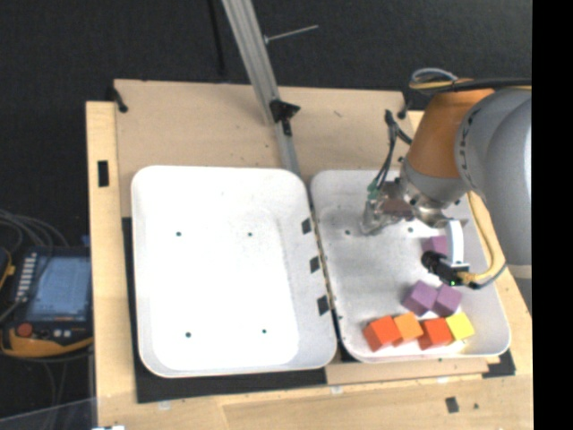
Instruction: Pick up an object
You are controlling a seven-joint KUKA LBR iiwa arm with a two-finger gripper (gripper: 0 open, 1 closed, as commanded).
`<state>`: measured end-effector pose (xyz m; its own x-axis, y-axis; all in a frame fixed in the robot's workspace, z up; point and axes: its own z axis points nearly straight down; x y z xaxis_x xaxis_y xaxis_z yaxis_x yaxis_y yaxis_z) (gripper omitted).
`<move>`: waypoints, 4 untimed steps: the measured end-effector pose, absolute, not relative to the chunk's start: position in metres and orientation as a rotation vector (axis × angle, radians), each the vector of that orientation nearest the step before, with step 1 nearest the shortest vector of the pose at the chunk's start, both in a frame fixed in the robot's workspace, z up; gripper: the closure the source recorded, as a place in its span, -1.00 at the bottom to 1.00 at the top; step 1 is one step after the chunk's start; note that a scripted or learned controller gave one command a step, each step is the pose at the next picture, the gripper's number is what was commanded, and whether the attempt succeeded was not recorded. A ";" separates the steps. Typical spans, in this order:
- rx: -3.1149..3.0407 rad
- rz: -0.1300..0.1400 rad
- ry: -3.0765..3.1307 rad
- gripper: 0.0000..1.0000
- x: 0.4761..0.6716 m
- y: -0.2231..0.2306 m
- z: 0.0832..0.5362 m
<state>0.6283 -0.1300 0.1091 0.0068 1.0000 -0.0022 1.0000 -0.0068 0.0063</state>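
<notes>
1. Fingers (374,222) hang low over the upper part of the right bin (358,267), tips down near its floor; too small and blurred to tell if they are spread or pressed together, nothing seen between them.
2. Nearest row, along the right bin's front rim: orange-red block (383,332), orange block (409,327), red block (436,332), yellow block (460,326), side by side and touching.
3. Just behind that row: two purple blocks (419,297) (447,300), touching each other.
4. Farther back, a small purple block (439,244) beside the arm's wrist, partly hidden by a white bracket and black cable.
5. All blocks sit in the bin's right half, apart from the fingers.
6. Left bin (219,267) lies beside the right bin, rims touching along the middle.
7. Counter (179,124) is tan board; a grey metal pole (255,52) rises slantwise from its far edge.
8. Arm (466,150), grey with orange band, comes in from the right above the bin.
</notes>
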 end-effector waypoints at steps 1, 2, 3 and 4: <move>2.222 0.006 2.213 1.00 0.625 -0.129 0.173; 2.215 0.006 2.220 1.00 0.621 -0.127 0.219; 2.221 -0.004 2.221 1.00 0.621 -0.129 0.204; 2.217 -0.001 2.227 1.00 0.592 -0.086 0.202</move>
<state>0.5916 -0.0863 0.2020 -0.0045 1.0000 -0.0003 1.0000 0.0045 -0.0010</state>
